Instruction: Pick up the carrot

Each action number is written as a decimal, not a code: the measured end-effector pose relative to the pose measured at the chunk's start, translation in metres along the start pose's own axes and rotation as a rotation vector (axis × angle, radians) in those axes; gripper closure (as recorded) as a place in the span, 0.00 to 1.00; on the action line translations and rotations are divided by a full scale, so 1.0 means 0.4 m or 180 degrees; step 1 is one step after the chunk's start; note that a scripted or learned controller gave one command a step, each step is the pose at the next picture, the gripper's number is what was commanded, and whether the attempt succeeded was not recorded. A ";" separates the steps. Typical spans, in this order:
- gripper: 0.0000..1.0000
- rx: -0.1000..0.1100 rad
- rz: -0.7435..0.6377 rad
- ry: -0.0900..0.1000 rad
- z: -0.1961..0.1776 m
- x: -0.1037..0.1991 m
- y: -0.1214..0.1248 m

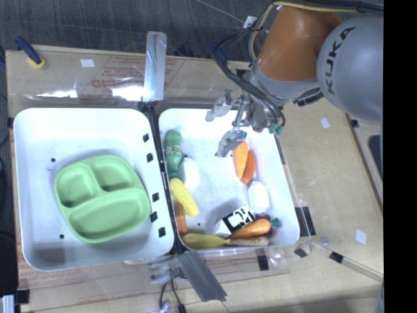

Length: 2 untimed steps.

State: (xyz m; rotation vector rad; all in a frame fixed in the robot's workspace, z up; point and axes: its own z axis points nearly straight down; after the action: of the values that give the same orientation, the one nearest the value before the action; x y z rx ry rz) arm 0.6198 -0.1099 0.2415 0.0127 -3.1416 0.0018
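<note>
the carrot (pixel 245 162) lay in the right bin (pixel 207 119), toward its right wall and in the upper half, long axis running roughly up and down the view. the claw (pixel 229 130) hung just above the carrot's upper end, its metal fingers (pixel 226 142) spread apart, one tip beside the carrot's top but nothing between them, so it was released and held nothing. the grey arm (pixel 352 51) with its orange band (pixel 294 41) reached in from the right above the bin's far corner.

below the carrot sat a white piece (pixel 258 194), and lower still a second orange carrot-like toy (pixel 251 228) near a black and white item (pixel 237 218). a yellow banana (pixel 207 240) lay along the near wall. by the left wall were a green vegetable (pixel 172 149) and a yellow corn cob (pixel 184 197).

the left bin (pixel 32 175) held a green divided plate (pixel 103 196). both bins stood on the worktop (pixel 339 194).
</note>
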 end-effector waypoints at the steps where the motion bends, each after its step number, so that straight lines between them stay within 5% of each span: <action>1: 0.00 -0.0009 0.0122 0.0037 0.309 -0.084 -0.119; 2: 0.00 -0.0001 0.0038 -0.0001 0.373 -0.019 -0.242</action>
State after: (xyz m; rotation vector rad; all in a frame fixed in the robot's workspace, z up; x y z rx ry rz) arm 0.6283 -0.2068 0.0923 -0.0059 -3.1418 0.0014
